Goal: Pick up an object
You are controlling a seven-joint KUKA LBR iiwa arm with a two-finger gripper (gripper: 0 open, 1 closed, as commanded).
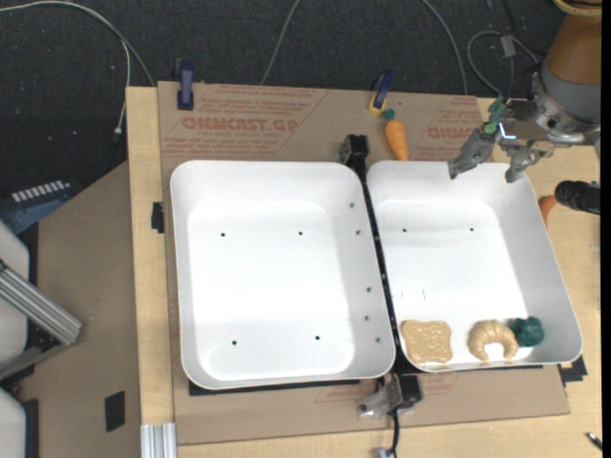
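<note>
The gripper (492,162) is positioned at the upper right of the camera view, above the far rim of the right bin (535,232). Its 2 fingers (465,160) are spread wide apart, 1 finger pointing down-left and the other down-right, with nothing between them. The fingertips sit level with the bin's far edge, near its back right corner. Above the fingers, the grey wrist and the orange band (578,51) of the arm (571,84) extend toward the top right corner.

The right bin holds 3 objects, all grouped along its near edge and well apart from the gripper. A flat tan cracker-shaped piece (426,341) lies near the front left corner. A croissant-shaped piece (494,339) lies to its right. A small dark green object (527,330) sits just beside the croissant, at the front right corner; whether the 2 touch cannot be determined.

The left bin (277,184) lies side by side with the right bin, their inner rims adjoining.

Outside the bins, a toy carrot (395,138) lies on the cardboard sheet (239,122) behind the right bin's far left corner. 2 blue clamps (185,84) grip the sheet's far edge.
</note>
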